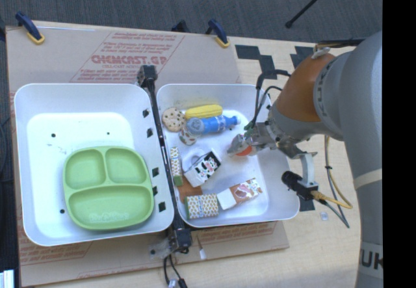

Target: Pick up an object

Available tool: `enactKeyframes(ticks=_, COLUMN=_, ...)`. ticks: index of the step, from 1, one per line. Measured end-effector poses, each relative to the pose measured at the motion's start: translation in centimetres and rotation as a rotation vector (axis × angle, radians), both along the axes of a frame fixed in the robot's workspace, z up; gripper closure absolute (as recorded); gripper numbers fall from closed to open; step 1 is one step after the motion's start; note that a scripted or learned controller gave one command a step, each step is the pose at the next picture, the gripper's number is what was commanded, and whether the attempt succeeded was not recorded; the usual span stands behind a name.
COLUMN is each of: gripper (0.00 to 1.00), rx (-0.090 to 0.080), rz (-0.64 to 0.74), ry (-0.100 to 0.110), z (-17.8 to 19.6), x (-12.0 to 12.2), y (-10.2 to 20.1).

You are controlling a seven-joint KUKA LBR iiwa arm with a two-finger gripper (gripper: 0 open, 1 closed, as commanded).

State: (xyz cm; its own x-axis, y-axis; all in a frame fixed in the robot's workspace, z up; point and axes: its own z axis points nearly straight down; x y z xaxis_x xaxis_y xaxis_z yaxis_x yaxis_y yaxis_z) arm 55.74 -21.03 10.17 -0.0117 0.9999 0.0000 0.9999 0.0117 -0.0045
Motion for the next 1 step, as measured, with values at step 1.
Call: enactKeyframes(ticks=1, gripper=1.00, rx=0.000, rz=-0.005, ry=-0.005, z=13.11, x=1.78, y=3.90)
